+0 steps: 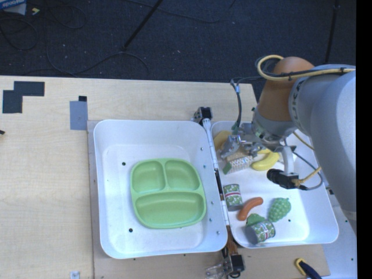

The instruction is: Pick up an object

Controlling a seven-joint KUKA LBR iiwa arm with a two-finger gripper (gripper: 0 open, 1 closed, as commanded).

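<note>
1. The arm is reaching in over the right bin (325,228), and its gripper (241,147) is hanging low at that bin's upper left corner, right over a small cluster of objects.
2. That cluster is made of a yellow piece (221,138) against the bin's left wall, a pale boxy item (237,164) just below the gripper, and a banana (265,160) lying just to the right of the boxy item.
3. Whether the gripper is clenched or released, I cannot tell; the metal parts are blurring into the clutter beneath, and nothing is visibly sitting in its grip.
4. Judging by this pose, the step in hand is the descent onto a target, most likely the boxy item, rather than a lift.
5. Further down the right bin from the boxy item, a small can (232,196), an orange sausage-shaped piece (250,208), a green bumpy fruit (279,208) and a second can (260,231) are lying apart from one another.
6. The next move is calling for a firm closure on one item alone, then a straight rise clear of the neighbours.
7. The left bin (110,150), beside the right bin, is carrying a green divided plate (168,192).
</note>
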